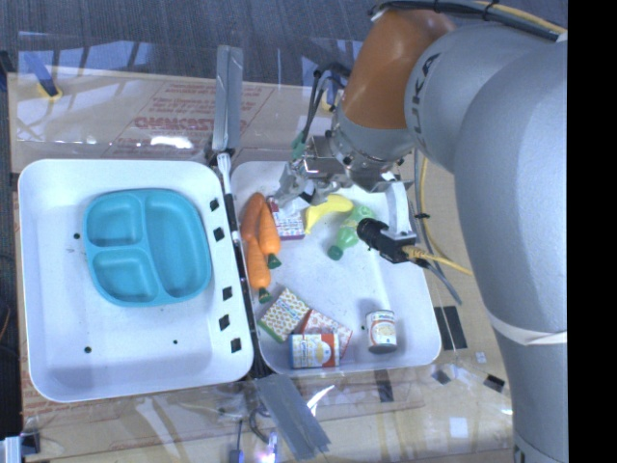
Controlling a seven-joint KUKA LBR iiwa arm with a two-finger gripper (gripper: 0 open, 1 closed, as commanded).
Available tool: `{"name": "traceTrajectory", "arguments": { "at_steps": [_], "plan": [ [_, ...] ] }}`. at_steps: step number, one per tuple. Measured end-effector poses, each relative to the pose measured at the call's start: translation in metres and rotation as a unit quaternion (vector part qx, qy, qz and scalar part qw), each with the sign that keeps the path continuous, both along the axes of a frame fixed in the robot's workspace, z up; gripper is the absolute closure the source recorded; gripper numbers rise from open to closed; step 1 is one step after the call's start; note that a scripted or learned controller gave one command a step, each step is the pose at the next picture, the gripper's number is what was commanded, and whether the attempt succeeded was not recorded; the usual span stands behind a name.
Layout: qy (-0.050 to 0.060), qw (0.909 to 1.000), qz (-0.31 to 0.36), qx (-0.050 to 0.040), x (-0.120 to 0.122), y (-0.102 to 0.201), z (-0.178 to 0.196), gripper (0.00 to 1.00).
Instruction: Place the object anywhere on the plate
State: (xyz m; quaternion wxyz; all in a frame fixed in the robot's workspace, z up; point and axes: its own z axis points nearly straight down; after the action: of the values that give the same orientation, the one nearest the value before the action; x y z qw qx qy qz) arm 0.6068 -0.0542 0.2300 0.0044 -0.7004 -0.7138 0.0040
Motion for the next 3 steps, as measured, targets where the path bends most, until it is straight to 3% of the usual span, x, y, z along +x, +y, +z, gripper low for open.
{"name": "traceTrajectory", "arguments": {
  "at_steps": [1, 2, 3],
  "plan": [
    [-0.002, 0.9984, 0.057, -0.0003, 0.0489, 0.0748, -0.0245, 1.0],
    [-0.003, 0.9984, 0.057, -0.0005, 0.0491, 0.0746, -0.024, 0.0],
    [-0.003, 0.9984, 0.057, -0.0005, 0.0491, 0.0746, -0.0239, 0.0]
  ]
}}
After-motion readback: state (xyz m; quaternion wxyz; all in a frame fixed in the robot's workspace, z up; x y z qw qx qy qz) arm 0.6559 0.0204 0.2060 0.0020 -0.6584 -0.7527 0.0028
